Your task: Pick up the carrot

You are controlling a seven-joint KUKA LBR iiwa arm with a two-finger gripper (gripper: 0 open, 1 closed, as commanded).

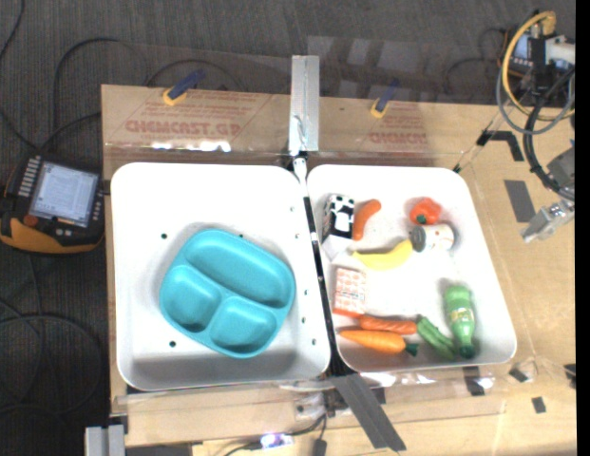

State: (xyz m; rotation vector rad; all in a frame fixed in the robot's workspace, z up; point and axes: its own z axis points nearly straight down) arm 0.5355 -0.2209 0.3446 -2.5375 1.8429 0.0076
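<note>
Two orange carrots lie side by side at the front of the right bin (485, 255). The upper carrot (388, 325) is the thinner one. The lower carrot (375, 341) ends in a green top (433, 336) on its right. A grey part of the arm with the gripper (545, 220) shows at the right edge, outside the bin and well away from the carrots. Nothing hangs from it.
The right bin also holds a yellow banana (385, 255), an orange pepper-like piece (366, 217), a red tomato (425, 210), a green bottle (459, 316), a small pink carton (349, 290) and a black-and-white toy (340, 215). A blue divided plate (228, 291) sits in the left bin (133, 255).
</note>
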